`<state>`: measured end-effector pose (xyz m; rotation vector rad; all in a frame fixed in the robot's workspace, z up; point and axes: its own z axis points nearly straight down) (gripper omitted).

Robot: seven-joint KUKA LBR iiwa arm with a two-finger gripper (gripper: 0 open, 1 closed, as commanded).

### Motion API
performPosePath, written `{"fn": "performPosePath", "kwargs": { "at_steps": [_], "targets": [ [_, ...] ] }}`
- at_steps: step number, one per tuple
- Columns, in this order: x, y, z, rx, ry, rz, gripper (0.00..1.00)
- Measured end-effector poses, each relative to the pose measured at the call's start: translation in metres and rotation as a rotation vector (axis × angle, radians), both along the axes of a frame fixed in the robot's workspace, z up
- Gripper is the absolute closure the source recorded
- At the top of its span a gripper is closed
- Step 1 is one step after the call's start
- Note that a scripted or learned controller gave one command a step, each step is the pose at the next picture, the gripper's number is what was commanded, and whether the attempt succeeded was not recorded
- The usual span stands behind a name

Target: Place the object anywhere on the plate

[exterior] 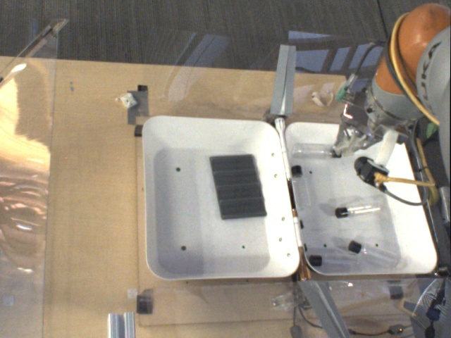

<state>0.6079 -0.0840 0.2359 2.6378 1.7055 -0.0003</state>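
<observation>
Overhead, slanted look down on a tan wooden bench [84,210] carrying two shallow white bins side by side.

Left bin [165,259]: holds a dark grey, ribbed rectangular plate [238,186], lying flat near the bin's middle, turned a little off square. Nothing rests on it. A few small dark dots mark the bin floor around it.

Right bin [416,252]: several clear tubes with black caps lie on the floor. One tube [356,209] lies near the middle, cap toward the left. A second tube [370,251] lies nearer the front edge, angled. A third tube [313,148], faint and hard to trace, lies toward the back left corner. All are well apart from the plate, in the other bin.

Arm [419,55]: grey with an orange band, reaching in from the right, over the back of the right bin. The hand [343,146] hangs low over the back part of that bin, near the faint tube. Whether its fingers stand wide or narrow cannot be told; the tips are small and blurred against the white floor, and no tube can be made out between them. A black cable [394,189] with a yellowish lead trails below the wrist, across the bin.

A grey metal post [283,79] stands behind the seam between the two bins.
</observation>
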Motion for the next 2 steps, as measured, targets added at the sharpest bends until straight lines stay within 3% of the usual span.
{"fn": "performPosePath", "kwargs": {
  "at_steps": [1, 2],
  "targets": [
    [0.055, 0.057, -0.001, -0.001, -0.004, 0.37, 1.0],
    [0.062, 0.105, -0.039, -0.002, -0.006, 1.045, 1.0]
  ]
}}
